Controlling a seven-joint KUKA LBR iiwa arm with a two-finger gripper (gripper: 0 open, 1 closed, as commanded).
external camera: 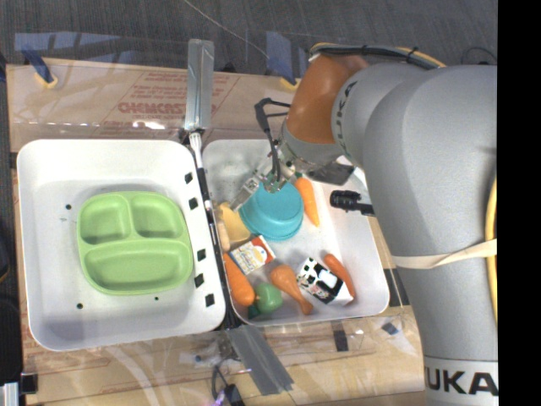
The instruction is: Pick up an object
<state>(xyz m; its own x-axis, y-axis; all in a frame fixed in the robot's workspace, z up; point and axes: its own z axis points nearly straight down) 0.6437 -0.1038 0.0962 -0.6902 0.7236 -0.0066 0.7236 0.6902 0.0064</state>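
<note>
My gripper (pixel 269 178) reaches down into the right bin (pixel 369 252), at the upper rim of a blue cup (pixel 275 213); I cannot see whether it holds the cup. An orange carrot (pixel 307 201) lies against the cup's right side. Lower in the same bin lie a yellow piece (pixel 230 223), a small orange-and-white carton (pixel 252 255), a second carrot (pixel 239 285), a green pepper (pixel 269 299), a third carrot (pixel 292 287) and a black-and-white cow-patterned item (pixel 319 282). The grey arm with its orange band (pixel 317 100) hides the bin's upper right part.
The left bin (pixel 42 184) holds a green divided plate (pixel 133 242). A metal strip (pixel 199 83) runs up from the divider between the bins. The objects crowd the lower half of the right bin.
</note>
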